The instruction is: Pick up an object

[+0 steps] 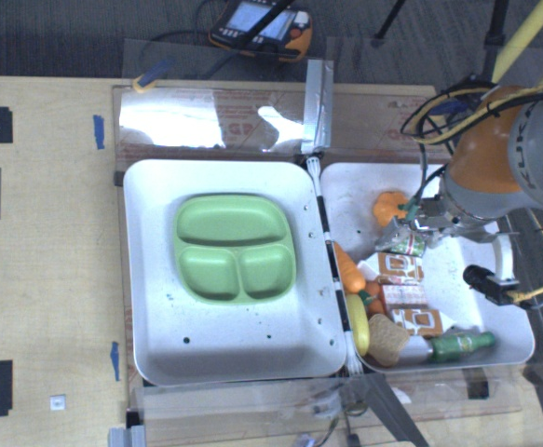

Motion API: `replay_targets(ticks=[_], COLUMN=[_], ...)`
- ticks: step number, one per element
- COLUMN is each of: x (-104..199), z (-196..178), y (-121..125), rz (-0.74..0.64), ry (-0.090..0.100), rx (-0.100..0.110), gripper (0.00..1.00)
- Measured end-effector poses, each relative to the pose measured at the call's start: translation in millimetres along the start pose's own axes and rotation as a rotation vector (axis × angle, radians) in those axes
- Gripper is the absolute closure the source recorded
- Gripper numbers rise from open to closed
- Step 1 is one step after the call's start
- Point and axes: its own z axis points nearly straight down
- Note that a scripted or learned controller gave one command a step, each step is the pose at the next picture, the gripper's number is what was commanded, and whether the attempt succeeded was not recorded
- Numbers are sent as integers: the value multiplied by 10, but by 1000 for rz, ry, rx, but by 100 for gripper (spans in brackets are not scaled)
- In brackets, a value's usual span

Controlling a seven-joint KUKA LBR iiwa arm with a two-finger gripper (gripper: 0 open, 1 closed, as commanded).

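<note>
Over the right bin (522, 338), camera view: the gripper (418, 223) is reaching down among the clutter at about 10 o'clock of that bin, just beside an orange ball (388, 207). Whether it is gripping anything cannot be told; nothing is visibly lifted, so the pick is judged not yet done. Arm (509, 161) is leaning in from 3 o'clock, wrist angled downward. Green tray (236, 247) is sitting in the left bin (150, 277).

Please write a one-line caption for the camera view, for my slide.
The gripper reaches into the right bin of mixed objects; a green divided tray lies in the left bin.
</note>
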Motion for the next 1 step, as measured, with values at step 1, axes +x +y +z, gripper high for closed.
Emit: replay_targets(ticks=[1], x=[-5], z=[-116], y=[15], rz=[2], ry=[-1], rx=[-5], gripper=[100])
